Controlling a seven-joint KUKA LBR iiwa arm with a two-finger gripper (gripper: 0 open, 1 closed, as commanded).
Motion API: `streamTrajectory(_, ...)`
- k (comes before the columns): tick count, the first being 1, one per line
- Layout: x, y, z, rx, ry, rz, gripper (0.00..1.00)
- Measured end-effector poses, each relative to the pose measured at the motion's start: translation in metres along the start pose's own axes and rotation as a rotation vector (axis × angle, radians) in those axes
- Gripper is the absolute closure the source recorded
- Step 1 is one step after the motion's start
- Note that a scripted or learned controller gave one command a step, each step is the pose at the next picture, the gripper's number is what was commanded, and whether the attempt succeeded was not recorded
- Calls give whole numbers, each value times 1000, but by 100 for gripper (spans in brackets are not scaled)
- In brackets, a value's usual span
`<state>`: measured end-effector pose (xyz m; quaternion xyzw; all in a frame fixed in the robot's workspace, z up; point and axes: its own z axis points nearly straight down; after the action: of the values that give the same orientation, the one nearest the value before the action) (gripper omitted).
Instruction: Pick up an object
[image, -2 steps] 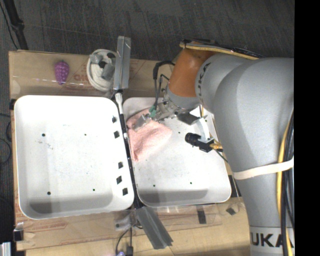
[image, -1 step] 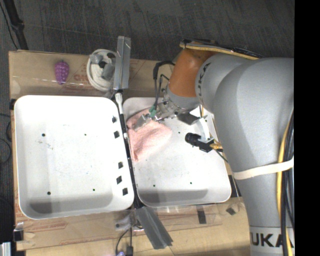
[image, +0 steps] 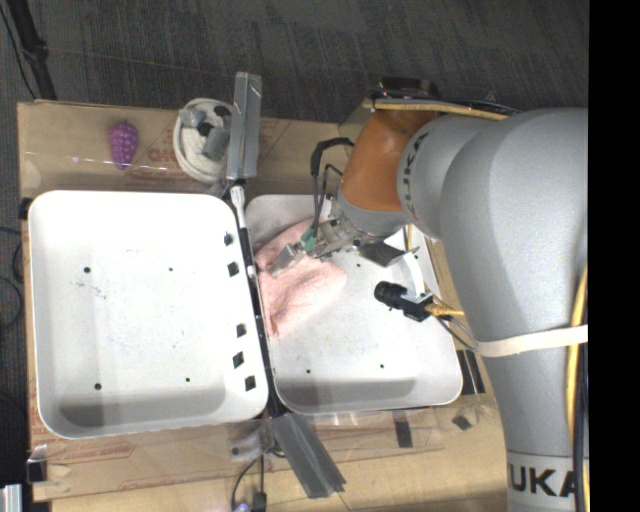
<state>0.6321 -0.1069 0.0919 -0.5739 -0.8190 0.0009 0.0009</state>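
Note:
A pink cloth (image: 300, 285) lies crumpled in the right bin (image: 400, 375), against its left wall and reaching toward the back. My gripper (image: 287, 257) comes down from the wrist at the bin's back and sits low over the cloth's upper part, touching it or just above it. The grey arm with its orange band covers the bin's right back corner.
The left bin (image: 130, 310) sits beside the right one, with a black divider rail (image: 250, 320) between them. On the bench behind the left bin are a small purple grape-like object (image: 123, 143) and a white coiled thing (image: 202, 138).

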Motion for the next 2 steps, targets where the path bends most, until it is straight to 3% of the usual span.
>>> streamTrajectory(1,-2,-28,0,1,1,61,0)
streamTrajectory(2,-36,5,-1,-2,0,48,0)
